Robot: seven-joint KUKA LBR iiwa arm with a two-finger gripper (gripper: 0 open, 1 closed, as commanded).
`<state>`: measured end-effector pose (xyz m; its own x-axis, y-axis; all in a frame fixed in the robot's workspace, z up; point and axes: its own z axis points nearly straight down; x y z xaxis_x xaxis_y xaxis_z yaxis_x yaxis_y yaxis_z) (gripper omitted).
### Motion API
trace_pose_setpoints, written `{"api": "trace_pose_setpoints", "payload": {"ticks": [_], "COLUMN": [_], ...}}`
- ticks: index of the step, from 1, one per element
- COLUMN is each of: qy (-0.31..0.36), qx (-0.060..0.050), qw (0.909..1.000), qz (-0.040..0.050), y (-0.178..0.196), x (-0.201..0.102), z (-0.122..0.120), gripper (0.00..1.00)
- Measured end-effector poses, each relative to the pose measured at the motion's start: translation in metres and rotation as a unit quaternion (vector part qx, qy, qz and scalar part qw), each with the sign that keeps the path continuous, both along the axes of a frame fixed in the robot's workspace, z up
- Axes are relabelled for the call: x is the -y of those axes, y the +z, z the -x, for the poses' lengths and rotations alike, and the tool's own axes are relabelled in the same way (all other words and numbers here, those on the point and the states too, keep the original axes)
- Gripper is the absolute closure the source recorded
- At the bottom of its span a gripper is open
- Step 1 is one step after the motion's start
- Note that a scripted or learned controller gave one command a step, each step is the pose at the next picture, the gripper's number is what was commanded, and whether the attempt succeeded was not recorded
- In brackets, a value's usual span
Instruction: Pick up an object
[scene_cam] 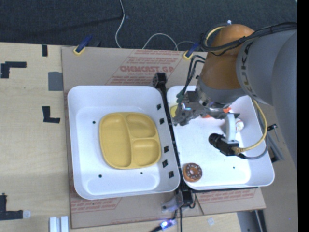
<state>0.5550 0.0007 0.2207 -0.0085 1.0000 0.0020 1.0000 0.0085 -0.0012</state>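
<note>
Right bin partly arm-hidden.

Two white bins sat side by side on a sheet of printed cardboard that covered the wooden surface. Black tape marks dotted the surface at left. A white cable trailed across the dark carpet at the far side

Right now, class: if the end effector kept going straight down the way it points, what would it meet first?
Probably the bare floor of the right bin, near its left wall. The end effector points down there; a yellow object lies close beside it, and depth is hard to judge.
</note>
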Motion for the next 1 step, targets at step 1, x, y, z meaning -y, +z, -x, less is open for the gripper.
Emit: {"api": "trace_pose_setpoints", "payload": {"ticks": [1], "qy": [-0.001], "qx": [-0.001], "qw": [1.0], "qz": [0.0008], "y": [-0.0089], "x": [-0.0574], "z": [0.0005], "gripper": [1.0]}}
